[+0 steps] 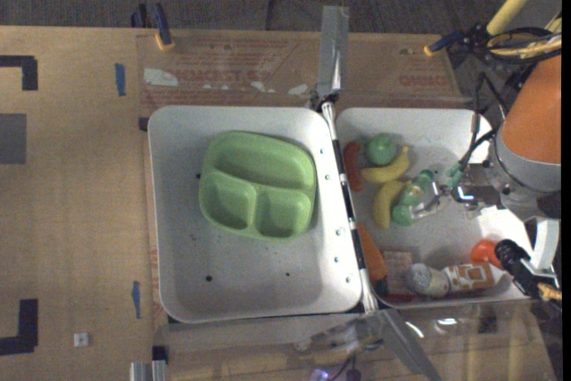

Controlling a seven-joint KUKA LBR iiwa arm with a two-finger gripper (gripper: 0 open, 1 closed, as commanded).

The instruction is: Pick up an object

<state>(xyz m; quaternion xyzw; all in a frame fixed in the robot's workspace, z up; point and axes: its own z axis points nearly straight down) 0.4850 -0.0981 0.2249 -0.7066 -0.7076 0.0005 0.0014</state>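
Observation:
My gripper (423, 199) is low over the middle of the right bin (446, 122), reaching in from the right. Its tip sits right against a small green object (403, 211), next to a yellow banana (384, 202). A second banana (393, 170) lies just behind, with a green ball (382, 147) and a red-orange piece (353, 165) by the bin's left wall. Whether the green object is gripped cannot be made out.
A green divided plate (259, 185) lies in the left bin (169, 219). Along the right bin's front lie an orange carrot-like piece (373, 256), a small bottle (448, 279) and an orange object (486, 251). The arm's grey body (526, 156) overhangs the right edge.

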